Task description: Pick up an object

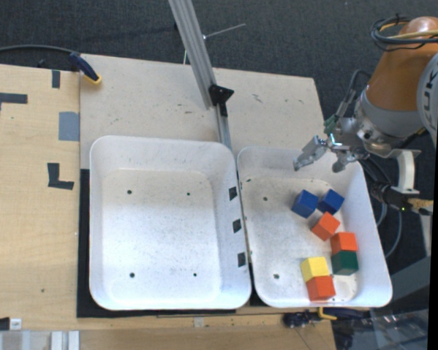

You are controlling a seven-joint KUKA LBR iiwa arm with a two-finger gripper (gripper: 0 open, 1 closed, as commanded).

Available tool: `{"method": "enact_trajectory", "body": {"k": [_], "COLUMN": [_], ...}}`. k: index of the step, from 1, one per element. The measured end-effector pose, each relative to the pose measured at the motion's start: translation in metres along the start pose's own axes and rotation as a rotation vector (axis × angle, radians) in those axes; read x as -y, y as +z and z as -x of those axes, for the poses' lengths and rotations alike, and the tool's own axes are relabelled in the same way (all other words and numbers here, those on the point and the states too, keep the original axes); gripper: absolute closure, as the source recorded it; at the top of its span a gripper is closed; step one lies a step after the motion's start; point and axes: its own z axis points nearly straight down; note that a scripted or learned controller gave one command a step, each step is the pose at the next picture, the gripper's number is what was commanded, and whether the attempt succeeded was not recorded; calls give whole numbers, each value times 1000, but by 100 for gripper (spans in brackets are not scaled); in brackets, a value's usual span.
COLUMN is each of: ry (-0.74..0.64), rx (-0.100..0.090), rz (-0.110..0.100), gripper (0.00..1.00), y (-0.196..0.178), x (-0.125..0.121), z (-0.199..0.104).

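Observation:
Several small blocks lie in the right bin point(272, 283): two blue blocks point(304, 203) point(332, 201), an orange block point(325, 225), an orange-red block point(344, 242), a green block point(345, 262), a yellow block point(315, 268) and an orange block point(320, 287). My gripper point(324, 158) hangs over the bin's far right corner, above and behind the blue blocks. Its two fingers point(305, 157) stand apart with nothing between them.
The left bin point(158, 226) sits beside the right one. A slanted metal bar point(200, 52) runs from the top down to the gap between the bins. Cables point(404, 198) hang to the right of the right bin.

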Motion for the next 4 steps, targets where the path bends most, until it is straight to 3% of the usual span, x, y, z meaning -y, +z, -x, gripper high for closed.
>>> {"method": "enact_trajectory", "body": {"k": [1, 3, 4], "ry": [-1, 0, -1], "rx": [1, 1, 8], "rz": [5, -2, 27], "gripper": [0, 0, 0], "y": [-3, 125, 139], "x": [-1, 6, -1], "z": [0, 4, 6]}}
